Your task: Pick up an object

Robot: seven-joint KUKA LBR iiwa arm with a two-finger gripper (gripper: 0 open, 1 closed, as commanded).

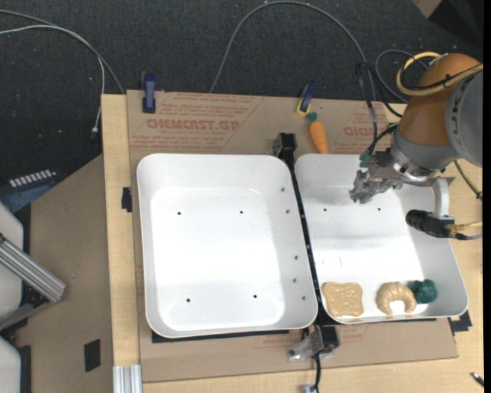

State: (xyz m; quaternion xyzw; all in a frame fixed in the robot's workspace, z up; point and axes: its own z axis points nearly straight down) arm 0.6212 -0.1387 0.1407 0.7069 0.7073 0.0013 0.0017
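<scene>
White plastic, two shallow bins side by side on the cardboard-covered desk. We note the left bin with only small dark dots on its floor, and the right bin carrying three items along its near edge: a tan, square cracker-like piece at the near-left corner, a pale croissant-shaped piece just beside it to the right, and a dark green lump touching or nearly touching the croissant's right side. We see the arm reaching in from the right, its orange band above the wrist, the pincer hanging over the far part of the right bin, well apart from the three items. We cannot tell whether the pincer is open or closed; we see nothing between its tips. An orange, carrot-like object lies on the desk beyond the bins, near the gap between them. A blue clamp sits at the desk's far left edge, another near the carrot. Cables arc across the dark floor behind.
</scene>
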